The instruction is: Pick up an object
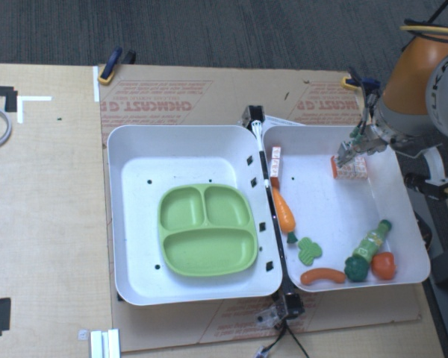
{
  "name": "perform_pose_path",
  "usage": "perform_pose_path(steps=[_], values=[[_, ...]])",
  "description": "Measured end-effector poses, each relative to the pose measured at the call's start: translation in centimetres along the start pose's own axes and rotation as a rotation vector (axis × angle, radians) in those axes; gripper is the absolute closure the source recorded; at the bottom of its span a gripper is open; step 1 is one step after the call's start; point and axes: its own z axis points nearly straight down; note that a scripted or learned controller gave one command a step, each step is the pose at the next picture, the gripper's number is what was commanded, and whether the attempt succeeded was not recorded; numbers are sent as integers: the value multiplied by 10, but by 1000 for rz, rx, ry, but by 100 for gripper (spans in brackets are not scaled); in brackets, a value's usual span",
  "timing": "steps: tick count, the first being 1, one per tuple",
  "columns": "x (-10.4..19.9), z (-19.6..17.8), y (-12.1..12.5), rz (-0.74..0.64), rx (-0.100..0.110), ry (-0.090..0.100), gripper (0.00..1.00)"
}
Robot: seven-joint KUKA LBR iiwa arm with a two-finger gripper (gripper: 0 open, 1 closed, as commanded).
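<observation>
- At the near edge of the surface (pixel 45 259), white strips (pixel 104 343) lie by the left corner, and a black clip with cables (pixel 282 313) sits where the two bins meet.
- In the right bin (pixel 325 207), along its near wall, lie a reddish sausage (pixel 322 276), a dark green broccoli-like piece (pixel 356 268) and a red-orange tomato-like toy (pixel 384 265), the last two touching or nearly so.
- A green bottle (pixel 373 242) lies tilted just above those, its cap toward the far right.
- A small green leafy toy (pixel 309 250) lies near the sausage, toward the divider.
- An orange carrot (pixel 284 212) lies lengthwise against the divider between the bins.
- The left bin (pixel 134 162) holds a green divided plate (pixel 207 230), flat, roughly centred, with three compartments.
- Farther up the divider, a small red and white packet (pixel 275 162) stands against the wall.
- In the far right corner of the right bin, a white and red box (pixel 351 168) sits just below the pincer (pixel 357 148).
- The pincer is down at the box's upper edge; whether its tips are spread or pressed together I cannot tell, nor whether the box is between them.
- The grey arm (pixel 425 73) with its orange band comes in from the right, over the bin's far right corner.
- Brown cardboard (pixel 172 99) lies under both bins, with a blue clamp (pixel 112 64) at its far left corner and another clamp (pixel 358 82) at the far right.
</observation>
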Motion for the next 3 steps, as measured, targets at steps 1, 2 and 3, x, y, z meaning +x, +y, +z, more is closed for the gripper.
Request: perform_pose_path(steps=[1, 2, 3], values=[[0, 0, 0, 0, 0, 0, 0], [-6, 21, -7, -315, 4, 3, 0], [-7, 9, -6, -312, -3, -4, 100]])
